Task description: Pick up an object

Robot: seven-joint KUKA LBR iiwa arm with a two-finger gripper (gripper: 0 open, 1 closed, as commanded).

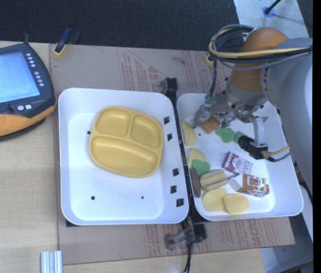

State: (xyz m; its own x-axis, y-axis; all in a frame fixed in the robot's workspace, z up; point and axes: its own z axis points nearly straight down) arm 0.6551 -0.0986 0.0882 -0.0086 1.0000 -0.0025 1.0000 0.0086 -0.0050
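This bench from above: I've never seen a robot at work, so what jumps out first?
Probably the yellow divided tray, lying alone in the left white bin. Next, the grey arm with its orange band reaching in from the right over the back of the right bin, which holds a jumble of small toy foods and packets. A handheld control screen rests on the bench at far left.
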